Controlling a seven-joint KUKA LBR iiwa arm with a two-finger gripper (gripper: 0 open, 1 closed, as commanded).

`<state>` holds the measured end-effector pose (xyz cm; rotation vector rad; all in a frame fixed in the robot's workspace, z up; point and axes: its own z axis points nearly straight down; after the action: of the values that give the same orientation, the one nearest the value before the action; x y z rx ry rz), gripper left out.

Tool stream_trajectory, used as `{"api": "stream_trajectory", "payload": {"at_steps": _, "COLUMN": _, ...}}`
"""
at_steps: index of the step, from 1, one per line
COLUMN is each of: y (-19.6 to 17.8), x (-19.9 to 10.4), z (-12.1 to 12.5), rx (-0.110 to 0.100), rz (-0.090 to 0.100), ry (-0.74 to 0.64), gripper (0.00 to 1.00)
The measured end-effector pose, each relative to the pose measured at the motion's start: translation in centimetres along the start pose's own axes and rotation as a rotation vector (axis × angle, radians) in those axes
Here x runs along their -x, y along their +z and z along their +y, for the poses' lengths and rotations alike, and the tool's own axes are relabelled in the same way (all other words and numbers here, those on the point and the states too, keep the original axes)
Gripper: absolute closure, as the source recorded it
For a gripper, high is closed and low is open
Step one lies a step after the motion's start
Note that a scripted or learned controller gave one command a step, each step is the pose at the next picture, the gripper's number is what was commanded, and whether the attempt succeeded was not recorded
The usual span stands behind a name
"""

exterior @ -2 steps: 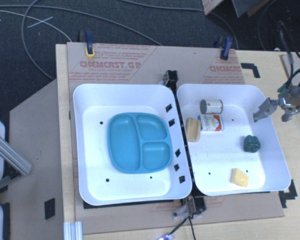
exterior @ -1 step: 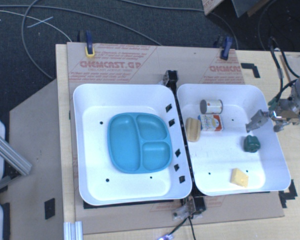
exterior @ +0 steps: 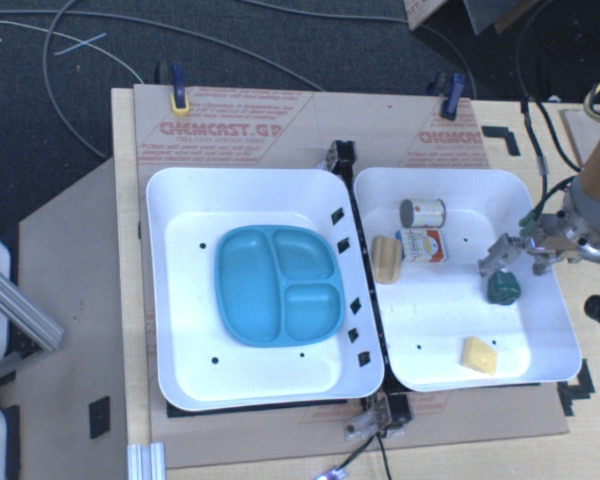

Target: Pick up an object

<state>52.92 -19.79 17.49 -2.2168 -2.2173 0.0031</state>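
Hand (exterior: 507, 258): over right bin (exterior: 540, 358), right side, just above a dark green object (exterior: 503, 289); finger spread cannot be told, nor any contact. Same bin: can (exterior: 423, 214), packet (exterior: 424, 245), tan piece (exterior: 386, 259), yellow block (exterior: 480, 355). Left bin (exterior: 180, 368): blue divided plate (exterior: 280, 285).

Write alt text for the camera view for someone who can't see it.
A gripper hovers over a dark green object in the right bin, which also holds a can, a tan piece and a yellow block. A blue divided plate sits in the left bin.
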Motion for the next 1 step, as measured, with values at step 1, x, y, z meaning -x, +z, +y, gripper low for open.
{"api": "stream_trajectory", "payload": {"at_steps": 1, "y": 4.24, "x": -0.09, "z": 0.05, "rx": 0.000, "rz": 0.000, "ry": 0.000, "gripper": 0.00}}
